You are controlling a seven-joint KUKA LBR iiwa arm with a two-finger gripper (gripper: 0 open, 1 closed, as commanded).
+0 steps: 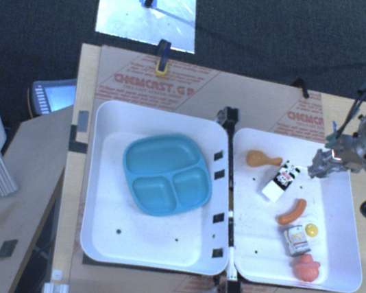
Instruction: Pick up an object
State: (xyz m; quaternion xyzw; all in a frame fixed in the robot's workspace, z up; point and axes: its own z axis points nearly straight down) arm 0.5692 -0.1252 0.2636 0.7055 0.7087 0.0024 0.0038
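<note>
Since the near edge of the bench sits at the bottom of the frame, the closest things are in the lower right: a pink toy (pixel 307 268) near the front corner of the right bin (pixel 354 206), and just above it a small can (pixel 297 239) lying tilted with a yellow piece (pixel 311 231) beside it. A little farther up lies an orange sausage (pixel 291 211), then a white carton with black patches (pixel 280 182), and beyond that a tan drumstick-shaped toy (pixel 262 160) toward the bin's far left corner. In the left bin (pixel 96 232), at the centre-left of the frame, a blue divided plate (pixel 165 182) lies flat and alone.

The gripper (pixel 322 163) hangs at the right of the frame over the far part of the right bin, just to the right of the carton and apart from it. Nothing is visibly held; whether it is open or closed I cannot tell from this angle.

I judge this to be the approach step, with no object yet lifted. The carton looks like the nearest candidate. The next move would call for shifting left over it, aligning across its narrow sides, descending to the bin floor and closing firmly, since a slanted box could slip out.
</note>
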